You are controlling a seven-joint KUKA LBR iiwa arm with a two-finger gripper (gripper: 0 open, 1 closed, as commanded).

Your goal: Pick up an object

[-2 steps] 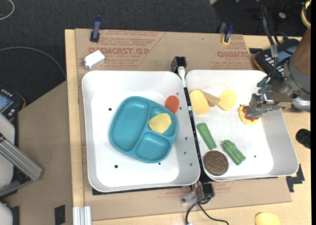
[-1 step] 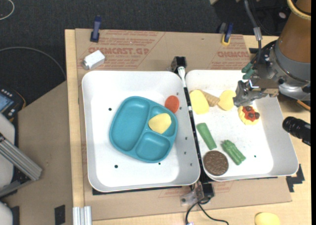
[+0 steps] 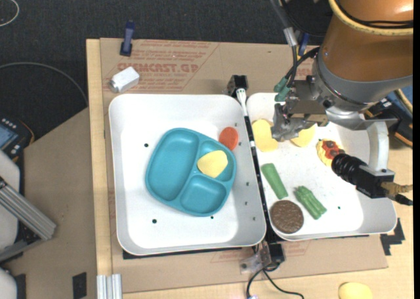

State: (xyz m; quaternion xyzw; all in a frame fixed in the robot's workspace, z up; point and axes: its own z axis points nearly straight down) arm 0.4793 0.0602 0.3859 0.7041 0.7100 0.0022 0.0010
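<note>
Gripper (image 3: 287, 128) is hanging low over the back-left part of the right bin (image 3: 367, 224), w/ the arm coming in from the right. Can't tell from this angle if it's open or clamped, and nothing is visibly sitting in its grip.

A yellow piece (image 3: 262, 136) is lying right under/beside it, poking out on the left near the wall between the bins. Another yellow bit (image 3: 304, 138) is peeking out on the other side. Could be one obj or two, the gripper's covering the middle.

Other stuff in the right bin:
- two green sticks, one (image 3: 274, 180) nearer the divider and one (image 3: 310, 202) further right, both lying at a slant
- a brown round disc (image 3: 287, 216) sitting at the front, just beside both sticks
- a yellow-and-red thing (image 3: 325, 149) sitting on the right, partly blocked

The left bin (image 3: 125, 160) is holding a blue divided plate (image 3: 169, 173) w/ a pale yellow lump (image 3: 212, 163) resting in its upper-right compartment. An orange blob (image 3: 228, 137) is sitting just off the plate's rim, toward the divider.
</note>
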